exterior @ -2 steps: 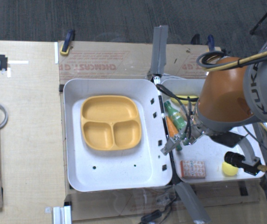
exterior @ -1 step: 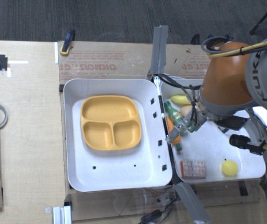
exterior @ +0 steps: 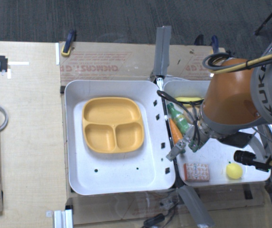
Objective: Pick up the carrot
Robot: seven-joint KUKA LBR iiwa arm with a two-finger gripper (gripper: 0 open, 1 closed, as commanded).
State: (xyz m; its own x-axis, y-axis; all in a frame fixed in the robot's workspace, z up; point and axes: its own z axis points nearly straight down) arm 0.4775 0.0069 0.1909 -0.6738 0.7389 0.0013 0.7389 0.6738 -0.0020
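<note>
Reaching from right, tool low beside carrot.

Left of the claw, a yellow divided tray sits in the left bin. Below-right of the claw lie a small patterned box and a yellow ball; a green bottle rests just above it.

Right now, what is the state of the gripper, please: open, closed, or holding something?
Gripper: cannot be told; it hangs beside the orange carrot in the right white bin.
</note>
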